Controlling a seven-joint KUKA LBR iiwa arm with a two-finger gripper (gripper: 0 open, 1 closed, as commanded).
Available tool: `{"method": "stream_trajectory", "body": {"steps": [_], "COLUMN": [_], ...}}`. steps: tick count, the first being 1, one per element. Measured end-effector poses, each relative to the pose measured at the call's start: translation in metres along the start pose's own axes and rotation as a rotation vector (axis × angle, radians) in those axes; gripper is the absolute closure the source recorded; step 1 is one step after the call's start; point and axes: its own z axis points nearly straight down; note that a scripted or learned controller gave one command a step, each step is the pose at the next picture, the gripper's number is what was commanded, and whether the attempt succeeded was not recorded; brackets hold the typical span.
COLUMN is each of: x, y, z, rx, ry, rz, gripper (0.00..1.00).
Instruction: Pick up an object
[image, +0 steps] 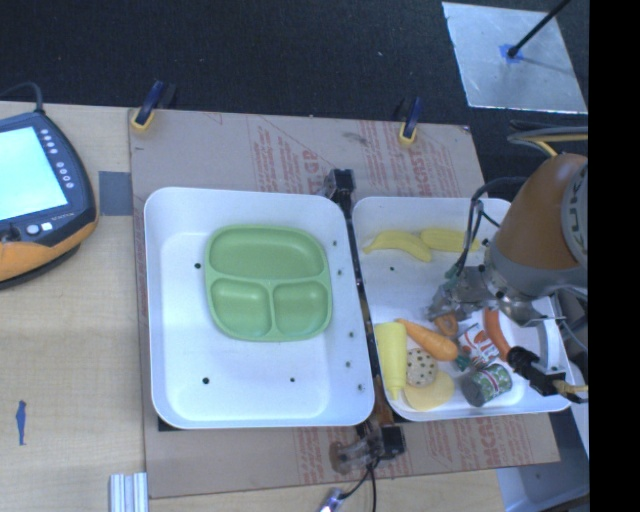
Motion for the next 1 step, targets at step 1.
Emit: {"method": "stream_trajectory", "body": {"steps": [1], "x": [0.0651], "y": [0.0205], "z": [-0.0912], "rx": [-0.006], "ry": [0.002], "rz": [0.004], "gripper": [1.0]}}
